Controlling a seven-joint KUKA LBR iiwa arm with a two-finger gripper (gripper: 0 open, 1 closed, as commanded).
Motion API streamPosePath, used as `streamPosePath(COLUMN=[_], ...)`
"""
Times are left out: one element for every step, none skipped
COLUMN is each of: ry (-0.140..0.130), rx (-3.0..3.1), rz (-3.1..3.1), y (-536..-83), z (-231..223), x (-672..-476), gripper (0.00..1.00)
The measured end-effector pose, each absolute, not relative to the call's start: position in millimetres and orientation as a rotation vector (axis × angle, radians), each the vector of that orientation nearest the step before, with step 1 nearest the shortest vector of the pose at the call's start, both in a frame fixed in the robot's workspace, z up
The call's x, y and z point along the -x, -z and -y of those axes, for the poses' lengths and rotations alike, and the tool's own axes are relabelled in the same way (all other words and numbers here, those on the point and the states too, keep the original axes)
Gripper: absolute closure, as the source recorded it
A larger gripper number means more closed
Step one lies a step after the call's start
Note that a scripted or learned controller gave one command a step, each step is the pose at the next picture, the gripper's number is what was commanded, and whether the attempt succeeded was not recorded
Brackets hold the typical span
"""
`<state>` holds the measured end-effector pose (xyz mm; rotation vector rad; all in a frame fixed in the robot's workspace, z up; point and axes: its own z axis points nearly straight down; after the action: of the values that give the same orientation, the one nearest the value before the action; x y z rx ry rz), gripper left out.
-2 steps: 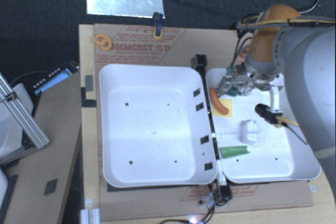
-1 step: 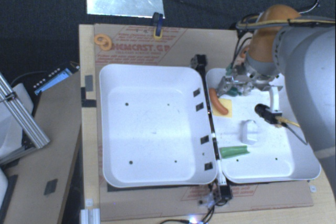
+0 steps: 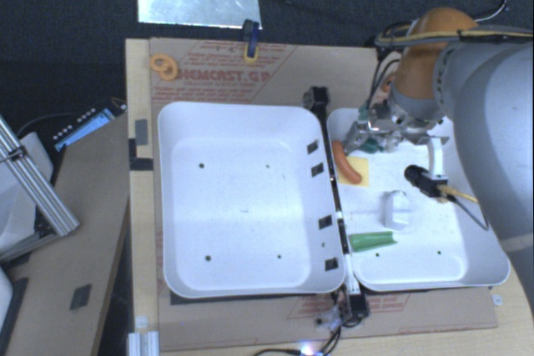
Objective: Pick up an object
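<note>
The gripper [image 3: 370, 137] hangs low over the far end of the right bin [image 3: 480, 267], a cluster of grey metal under the arm's orange band. Whether the pincer is open or closed, I cannot tell from this angle.

Just beside it, in the bin's far half, lies the orange piece [image 3: 347, 164]. It is smooth, rounded and sausage-shaped, and it runs along the bin wall that meets the left bin [image 3: 242, 204]. A flat yellow square [image 3: 360, 172] touches it on the side toward the bin's middle.

In the middle of the bin sits a white blocky lump [image 3: 396, 209], its edges hard to read against the pale floor. Toward the bin's near end, a slim green stick [image 3: 371, 241], glossy and tapered, lies crosswise with one tip by that same shared wall.

The bin itself is shallow, glossy white plastic with rounded corners, resting on printed brown cardboard [image 3: 219, 72].
</note>
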<state>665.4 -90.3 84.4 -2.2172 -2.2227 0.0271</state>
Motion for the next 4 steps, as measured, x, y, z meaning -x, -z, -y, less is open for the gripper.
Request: streamPosePath(ry=[-0.035,0.006,0.025,0.007], rx=[2.22,2.216,2.217,2.219], rz=[2.229,2.23,2.24,2.23], y=[-96,-190,-443,-468], z=[94,41,-20,-21], x=[-665.4,-597.7,-506.5,-527.9], gripper=[1.0,1.0,1.0,1.0])
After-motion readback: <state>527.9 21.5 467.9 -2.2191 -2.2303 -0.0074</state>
